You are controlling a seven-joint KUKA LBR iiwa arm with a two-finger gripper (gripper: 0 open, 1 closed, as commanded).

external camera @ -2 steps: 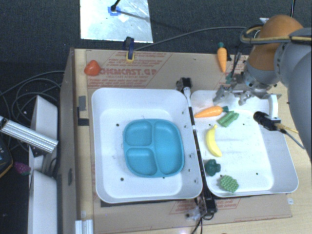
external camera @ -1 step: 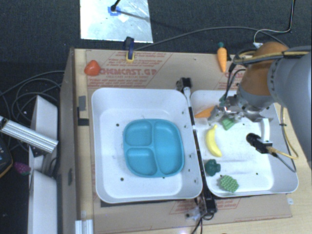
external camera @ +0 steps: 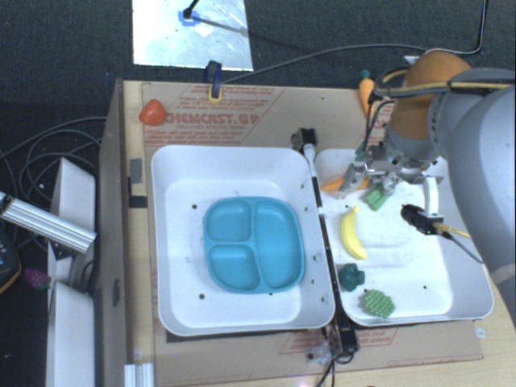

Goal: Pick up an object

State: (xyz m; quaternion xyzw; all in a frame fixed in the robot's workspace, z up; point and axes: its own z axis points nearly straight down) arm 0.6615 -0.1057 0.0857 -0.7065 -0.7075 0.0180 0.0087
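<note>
My gripper (external camera: 369, 184) is low over the back left part of the right bin (external camera: 463, 297), and its fingers stand apart. A small green block (external camera: 376, 199) lies right at the fingertips, touching or nearly touching them; I cannot tell which. An orange piece (external camera: 331, 186) lies just left of the gripper by the bin's wall. In front of them a yellow banana (external camera: 351, 233) lies on the bin floor. A dark teal object (external camera: 351, 277) and a green knobbly object (external camera: 376, 302) sit near the bin's front left corner.
The left bin (external camera: 173, 216) holds a blue divided plate (external camera: 254, 243). A black part with a yellow cable (external camera: 423, 218) hangs over the right bin's middle. An orange ball (external camera: 151, 113) and a small carrot-like toy (external camera: 367, 87) rest on the cardboard behind the bins.
</note>
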